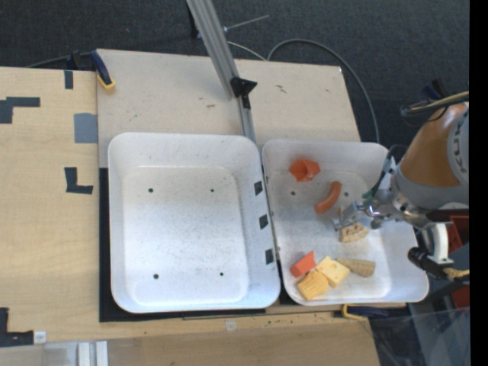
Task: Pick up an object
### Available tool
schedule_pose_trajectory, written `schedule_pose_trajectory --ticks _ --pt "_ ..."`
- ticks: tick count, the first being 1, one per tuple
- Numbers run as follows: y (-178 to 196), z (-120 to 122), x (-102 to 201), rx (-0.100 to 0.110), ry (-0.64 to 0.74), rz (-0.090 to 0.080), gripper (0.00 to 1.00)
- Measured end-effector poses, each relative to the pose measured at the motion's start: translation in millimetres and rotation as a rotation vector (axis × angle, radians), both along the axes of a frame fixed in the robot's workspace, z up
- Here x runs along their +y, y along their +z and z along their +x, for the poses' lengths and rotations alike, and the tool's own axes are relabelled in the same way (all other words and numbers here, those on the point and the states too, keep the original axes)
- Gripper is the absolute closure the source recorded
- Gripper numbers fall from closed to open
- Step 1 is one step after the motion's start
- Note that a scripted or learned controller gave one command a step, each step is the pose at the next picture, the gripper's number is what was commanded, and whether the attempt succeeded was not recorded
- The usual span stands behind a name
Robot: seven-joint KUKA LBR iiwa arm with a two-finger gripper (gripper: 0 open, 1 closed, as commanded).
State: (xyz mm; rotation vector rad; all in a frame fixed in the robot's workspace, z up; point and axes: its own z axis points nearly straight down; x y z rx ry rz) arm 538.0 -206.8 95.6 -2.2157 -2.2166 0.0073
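Reaching in from the right edge of the bench, the arm has its gripper low over the middle of the right bin. Whether it is spread or closed I cannot tell. A small tan piece lies right under the tip, touching it or just beside it; nothing is visibly held. Just up and to the left lies a sausage, its long axis slanting from lower left to upper right. An orange block sits nearer the bin's far edge. By the near edge cluster a yellow cracker, a cheese cube, a red wedge and a tan cone. The tan piece seems the likeliest target, needing hardly more than a straight drop.
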Motion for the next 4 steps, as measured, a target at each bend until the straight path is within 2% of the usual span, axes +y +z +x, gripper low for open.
schedule_pose_trajectory --ticks 1,4 --pt "14 2 0 -0.006 0.001 -0.002 1.00" --pt "175 22 -2 -0.014 0.002 -0.004 1.00"
